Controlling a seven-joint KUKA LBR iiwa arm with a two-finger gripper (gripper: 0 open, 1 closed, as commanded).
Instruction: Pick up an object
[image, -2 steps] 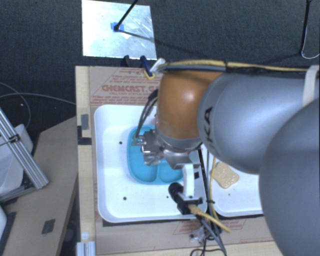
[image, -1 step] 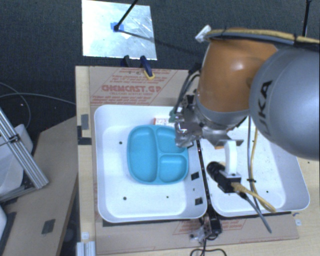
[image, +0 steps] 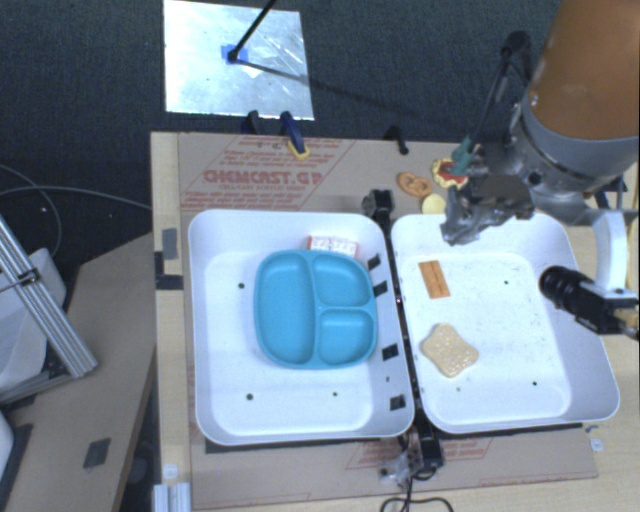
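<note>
In the right bin (image: 560, 400) lie a small orange rectangular piece (image: 433, 279) near the back left and a tan toast-shaped piece (image: 448, 350) toward the front left. My gripper (image: 462, 228) hangs over the bin's back edge, up and to the right of the orange piece, with nothing visible between its fingers. The left bin (image: 220, 400) holds a blue divided plate (image: 315, 308) and a small white packet with red print (image: 332, 245) behind it.
Behind the right bin, on the cardboard, sit a small orange toy (image: 412, 184), a pale round item (image: 432, 205) and a red and yellow item (image: 446, 171). A black cylinder (image: 575, 294) juts over the right bin's right side. A shiny sheet (image: 238, 58) lies at the back.
</note>
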